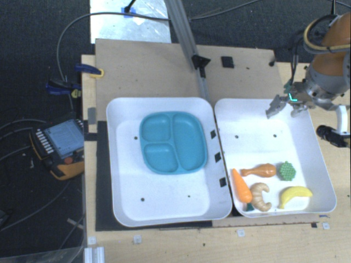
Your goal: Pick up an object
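Observation:
Several toy foods lie in the near part of the right bin (307,141): an orange carrot (241,185), a brown drumstick (259,171), a green broccoli (286,171), a yellow banana (294,195) and a tan croissant (261,196). My gripper (286,108) hangs over the far edge of the same bin, well behind the food and apart from all of it. Its two grey fingers (273,108) are spread open with nothing between them.
The left bin (123,169) holds a blue divided plate (174,142). A grey pole (184,26) slants across the back of the bench. Clamps and a handheld device (60,144) lie off the bench at the left.

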Available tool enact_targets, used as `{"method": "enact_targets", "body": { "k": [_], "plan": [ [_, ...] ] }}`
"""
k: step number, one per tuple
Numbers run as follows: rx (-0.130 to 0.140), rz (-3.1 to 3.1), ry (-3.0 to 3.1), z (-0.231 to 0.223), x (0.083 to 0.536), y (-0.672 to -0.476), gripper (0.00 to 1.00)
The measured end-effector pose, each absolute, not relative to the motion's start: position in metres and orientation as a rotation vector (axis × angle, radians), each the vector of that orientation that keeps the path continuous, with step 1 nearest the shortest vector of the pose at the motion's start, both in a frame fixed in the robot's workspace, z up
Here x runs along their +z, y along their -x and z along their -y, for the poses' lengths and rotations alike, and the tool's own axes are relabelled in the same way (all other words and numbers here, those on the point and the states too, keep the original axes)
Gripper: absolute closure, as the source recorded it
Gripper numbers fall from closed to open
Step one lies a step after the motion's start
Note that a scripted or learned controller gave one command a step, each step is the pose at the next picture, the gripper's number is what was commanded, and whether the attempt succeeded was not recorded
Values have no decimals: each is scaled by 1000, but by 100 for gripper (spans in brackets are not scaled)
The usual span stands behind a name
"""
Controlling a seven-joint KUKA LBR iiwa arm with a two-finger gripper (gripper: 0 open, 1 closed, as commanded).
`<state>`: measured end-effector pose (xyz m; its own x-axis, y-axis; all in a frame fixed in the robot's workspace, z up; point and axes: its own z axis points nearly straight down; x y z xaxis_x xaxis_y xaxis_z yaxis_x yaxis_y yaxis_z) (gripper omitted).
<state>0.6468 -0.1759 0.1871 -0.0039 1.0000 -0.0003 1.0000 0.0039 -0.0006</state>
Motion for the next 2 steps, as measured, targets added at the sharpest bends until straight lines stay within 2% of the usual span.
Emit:
{"method": "enact_targets", "body": {
  "k": [1,2],
  "plan": [
    [-1,2228,2218,176,188,-648,0],
    [1,2223,2219,173,136,-638,0]
  ]
}}
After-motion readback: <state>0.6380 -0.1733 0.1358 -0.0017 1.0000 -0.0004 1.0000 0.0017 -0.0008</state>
